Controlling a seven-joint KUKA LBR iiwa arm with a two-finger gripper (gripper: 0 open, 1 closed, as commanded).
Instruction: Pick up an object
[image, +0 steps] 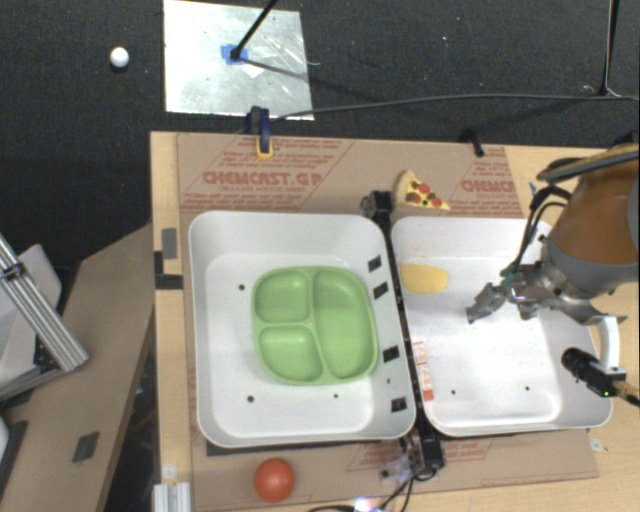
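the gripper (497, 297) is hovering with jaws spread over the right bin (480, 400), near its right edge, the yellow piece (424, 278) sitting by its back-left corner.

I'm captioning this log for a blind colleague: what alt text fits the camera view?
The gripper hangs over the right bin, beside a yellow piece lying there, holding nothing visible. The left bin holds a green divided tray; a pizza-slice toy and a red ball lie outside the bins.

Glossy white plastic bins (290, 420), matt green plastic tray (313, 325) — brown printed cardboard (300, 170), crinkled shiny foil sheet (237, 60).
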